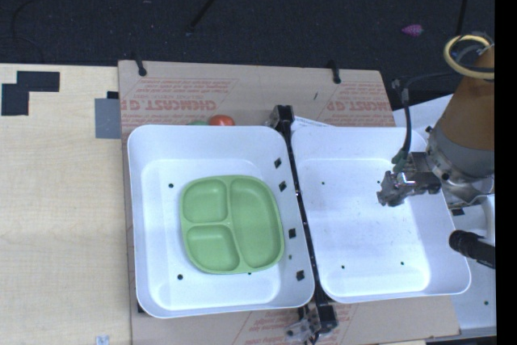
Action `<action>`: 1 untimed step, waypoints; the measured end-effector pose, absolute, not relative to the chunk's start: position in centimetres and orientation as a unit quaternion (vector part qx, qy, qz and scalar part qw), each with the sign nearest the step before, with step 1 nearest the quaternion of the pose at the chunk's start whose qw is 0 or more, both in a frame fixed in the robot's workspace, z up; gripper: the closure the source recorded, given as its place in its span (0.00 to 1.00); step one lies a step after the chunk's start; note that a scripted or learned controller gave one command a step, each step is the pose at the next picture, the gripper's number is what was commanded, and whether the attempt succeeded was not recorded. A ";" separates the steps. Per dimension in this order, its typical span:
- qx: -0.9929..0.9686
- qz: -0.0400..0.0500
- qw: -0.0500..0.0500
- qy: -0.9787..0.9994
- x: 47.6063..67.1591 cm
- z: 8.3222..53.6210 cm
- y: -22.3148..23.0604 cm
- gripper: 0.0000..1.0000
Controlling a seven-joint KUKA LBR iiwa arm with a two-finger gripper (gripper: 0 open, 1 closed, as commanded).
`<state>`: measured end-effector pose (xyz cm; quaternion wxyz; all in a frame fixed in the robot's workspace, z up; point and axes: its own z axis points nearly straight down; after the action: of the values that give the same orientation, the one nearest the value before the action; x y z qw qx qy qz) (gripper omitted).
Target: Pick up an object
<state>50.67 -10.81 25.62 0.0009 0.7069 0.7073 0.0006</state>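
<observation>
In the camera view, the gripper (393, 191) hangs over the right bin (363, 287), near its right wall, and nothing shows between it and the bin floor. Whether it is apart or together I cannot tell. The only thing to pick in a bin is the green tray (232, 224), a three-part plate lying flat in the middle of the left bin (153, 287), well apart from the gripper. A red ball (221, 121) sits behind the left bin on the board (242, 93), probably knocked out. The board bears mirrored red print, too faint to read with certainty.
</observation>
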 end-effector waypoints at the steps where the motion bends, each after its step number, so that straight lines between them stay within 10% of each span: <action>1: 0.706 0.000 -0.001 0.708 51.5 25.7 -6.6 1.00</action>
<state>51.54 -6.56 25.68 -0.0013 0.7060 0.7082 -0.0004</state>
